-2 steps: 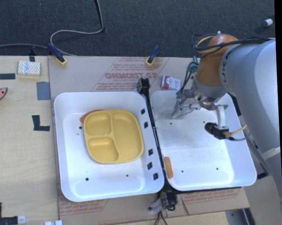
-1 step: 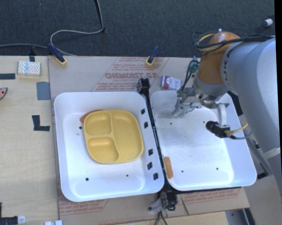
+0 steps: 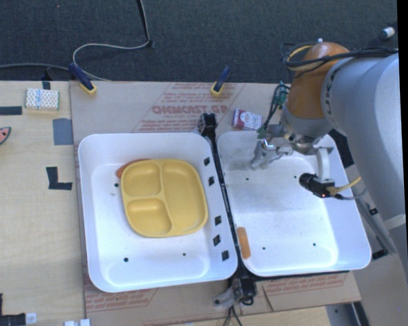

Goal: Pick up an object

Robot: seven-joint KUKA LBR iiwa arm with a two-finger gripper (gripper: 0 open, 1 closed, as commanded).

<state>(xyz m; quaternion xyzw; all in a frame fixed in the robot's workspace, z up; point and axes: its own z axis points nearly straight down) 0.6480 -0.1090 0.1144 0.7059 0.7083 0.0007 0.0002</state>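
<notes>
Overhead, the grey arm [image 3: 364, 111] reaches in from the right with its gripper [image 3: 266, 155] low over the far-left part of the right bin [image 3: 296, 256]; whether its pincer is wide or narrow I cannot tell, and nothing is visible between it. A small orange object [image 3: 243, 242] lies against that bin's left wall near the front, well apart from the gripper. In the left bin [image 3: 107, 264] a yellow 3-compartment plate [image 3: 165, 197] lies flat, partly covering a reddish item [image 3: 125, 169] at its far-left corner.
</notes>
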